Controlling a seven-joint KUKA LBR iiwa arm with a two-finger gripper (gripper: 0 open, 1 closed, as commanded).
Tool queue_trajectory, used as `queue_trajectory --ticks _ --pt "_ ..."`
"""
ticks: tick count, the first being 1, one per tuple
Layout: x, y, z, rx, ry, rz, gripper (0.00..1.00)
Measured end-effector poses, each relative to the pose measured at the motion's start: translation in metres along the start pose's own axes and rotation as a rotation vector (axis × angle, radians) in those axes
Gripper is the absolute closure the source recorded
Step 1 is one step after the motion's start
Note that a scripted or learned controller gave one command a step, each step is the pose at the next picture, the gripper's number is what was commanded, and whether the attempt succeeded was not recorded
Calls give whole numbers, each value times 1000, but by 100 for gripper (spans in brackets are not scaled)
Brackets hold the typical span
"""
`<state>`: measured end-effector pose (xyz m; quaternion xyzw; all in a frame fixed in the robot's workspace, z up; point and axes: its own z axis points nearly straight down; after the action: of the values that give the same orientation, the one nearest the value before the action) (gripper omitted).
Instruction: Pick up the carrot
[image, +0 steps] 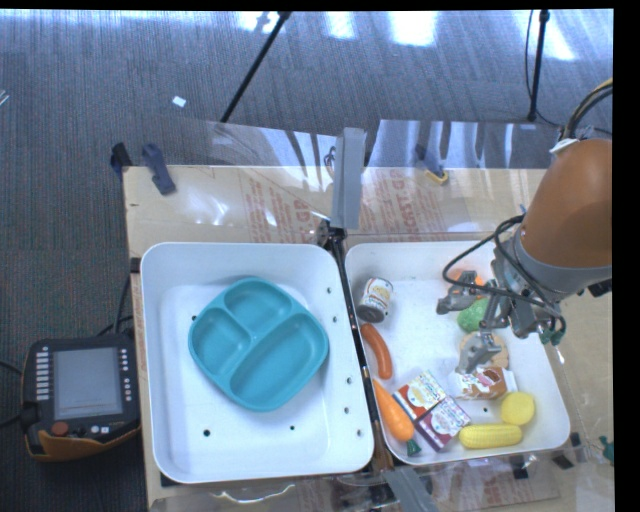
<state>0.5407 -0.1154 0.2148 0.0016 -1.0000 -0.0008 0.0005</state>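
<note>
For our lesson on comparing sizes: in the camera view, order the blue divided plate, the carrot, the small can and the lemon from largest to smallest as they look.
1. Blue divided plate, by far the largest.
2. Carrot.
3. Small can and lemon: they look alike in size, so I leave them unranked.

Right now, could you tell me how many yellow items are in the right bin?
2. A round lemon sits near the bin's front right corner, and a corn cob lies just in front of it. The arm may hide others.
</note>
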Motion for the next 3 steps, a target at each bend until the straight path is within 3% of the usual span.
queue_trajectory --ticks 1,2,3 --pt "-72 -76 66 -2 5 -6 0" --pt "-91 -90 129 -1 1 132 0" --pt "-94 -87 116 -2 -7 127 100"
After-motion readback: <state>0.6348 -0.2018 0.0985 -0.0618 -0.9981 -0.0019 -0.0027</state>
